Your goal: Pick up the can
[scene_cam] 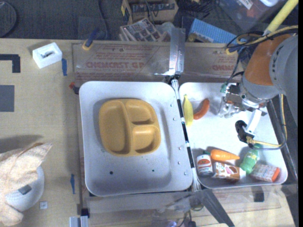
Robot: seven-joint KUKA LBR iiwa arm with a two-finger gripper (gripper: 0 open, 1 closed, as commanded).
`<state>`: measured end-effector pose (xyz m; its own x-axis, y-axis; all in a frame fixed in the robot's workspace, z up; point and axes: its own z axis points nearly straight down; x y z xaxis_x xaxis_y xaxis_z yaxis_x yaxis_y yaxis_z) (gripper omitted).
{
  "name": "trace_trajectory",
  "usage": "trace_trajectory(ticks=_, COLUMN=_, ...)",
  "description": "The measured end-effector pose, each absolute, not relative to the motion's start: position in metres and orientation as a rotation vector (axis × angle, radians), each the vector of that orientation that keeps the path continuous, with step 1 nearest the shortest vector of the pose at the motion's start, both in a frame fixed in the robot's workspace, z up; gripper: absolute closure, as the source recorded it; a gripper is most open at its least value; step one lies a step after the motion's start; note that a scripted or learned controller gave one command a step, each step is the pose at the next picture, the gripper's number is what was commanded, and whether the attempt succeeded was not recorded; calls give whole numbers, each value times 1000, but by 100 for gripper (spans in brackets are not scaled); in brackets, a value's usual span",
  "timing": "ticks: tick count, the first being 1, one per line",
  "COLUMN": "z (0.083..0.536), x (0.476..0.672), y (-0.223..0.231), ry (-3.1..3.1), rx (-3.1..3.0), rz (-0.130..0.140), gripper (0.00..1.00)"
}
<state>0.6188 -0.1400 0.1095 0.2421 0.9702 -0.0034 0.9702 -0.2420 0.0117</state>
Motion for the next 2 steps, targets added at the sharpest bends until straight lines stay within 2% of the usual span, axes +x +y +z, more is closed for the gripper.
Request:
trace_trajectory(ticks=1, z=229, x=544, y=-144, ry=1938, rx=2471, rz=0, gripper=100)
trace_trajectory(ticks=2, z=366, x=480, y=-192, ry=2312, rx=2119, rz=1, gripper=100)
